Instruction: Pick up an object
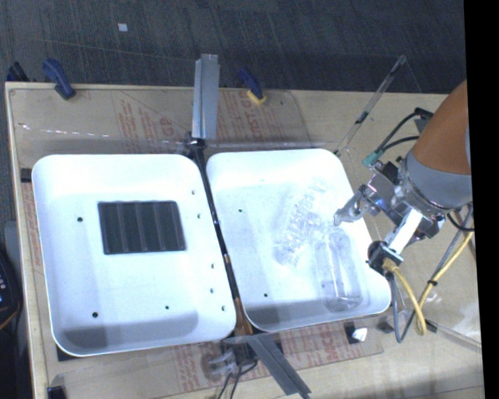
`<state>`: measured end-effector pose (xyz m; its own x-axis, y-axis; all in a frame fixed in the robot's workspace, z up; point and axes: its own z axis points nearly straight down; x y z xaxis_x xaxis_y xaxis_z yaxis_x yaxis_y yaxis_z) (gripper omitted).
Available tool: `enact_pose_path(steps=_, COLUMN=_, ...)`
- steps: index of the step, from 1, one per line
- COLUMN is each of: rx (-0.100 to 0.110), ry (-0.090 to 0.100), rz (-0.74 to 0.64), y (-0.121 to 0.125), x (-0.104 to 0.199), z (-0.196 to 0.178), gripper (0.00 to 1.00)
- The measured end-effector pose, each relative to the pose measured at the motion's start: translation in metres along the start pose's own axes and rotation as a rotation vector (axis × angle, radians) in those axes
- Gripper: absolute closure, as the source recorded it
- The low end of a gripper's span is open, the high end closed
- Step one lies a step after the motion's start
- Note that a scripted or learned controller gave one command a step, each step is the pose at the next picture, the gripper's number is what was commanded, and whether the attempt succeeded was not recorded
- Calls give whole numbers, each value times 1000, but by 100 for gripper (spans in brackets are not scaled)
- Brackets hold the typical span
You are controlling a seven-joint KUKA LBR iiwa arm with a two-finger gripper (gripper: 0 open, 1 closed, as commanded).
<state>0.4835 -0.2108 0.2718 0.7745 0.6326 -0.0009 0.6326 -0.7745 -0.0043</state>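
You'll find the likeliest thing to pick, a clear plastic bottle (337, 273), lying in the right bin (243, 236) just to the gripper's left and a little nearer the camera-side rim, its length running roughly away from that rim. Just beyond it, up and to the left of the gripper, sits a crumpled clear plastic piece (296, 221) (it is see-through against white, so its outline is hard to follow), and the two look to touch or nearly touch where they meet. The gripper (364, 230) itself hangs at the right bin's right rim, with one finger reaching in over the bin toward the crumpled piece and the other lower down by the rim; you can see them spread apart with nothing between them. Further off to the gripper's left, across the divider, the left bin (60, 246) holds a dark ribbed rectangular block (141, 226) lying flat near its middle, well apart from both clear items.
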Motion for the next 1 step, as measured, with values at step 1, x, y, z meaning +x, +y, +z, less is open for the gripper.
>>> enact_pose_path(steps=1, rx=-4, ry=1, rz=-141, y=-7, x=0, z=-84, gripper=0)
